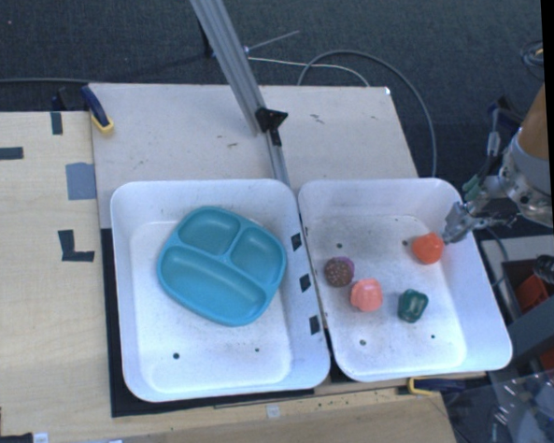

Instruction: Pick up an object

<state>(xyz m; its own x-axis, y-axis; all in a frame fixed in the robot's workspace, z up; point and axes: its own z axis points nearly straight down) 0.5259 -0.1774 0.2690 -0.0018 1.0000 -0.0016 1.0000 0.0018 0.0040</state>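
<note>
The right bin (379, 200) holds an orange ball (427, 249), a dark maroon round piece (338, 271), a pink piece (366, 295) and a dark green piece (412, 305). My gripper (464, 219) hangs over the bin's right rim, just right of and slightly above the orange ball. Nothing shows between its fingers. The arm comes in from the right edge.
The left bin (141, 299) carries a blue divided plate (223, 264). A grey metal pole (240, 73) slants down to the gap between the bins. Cables lie on the bench behind the right bin.
</note>
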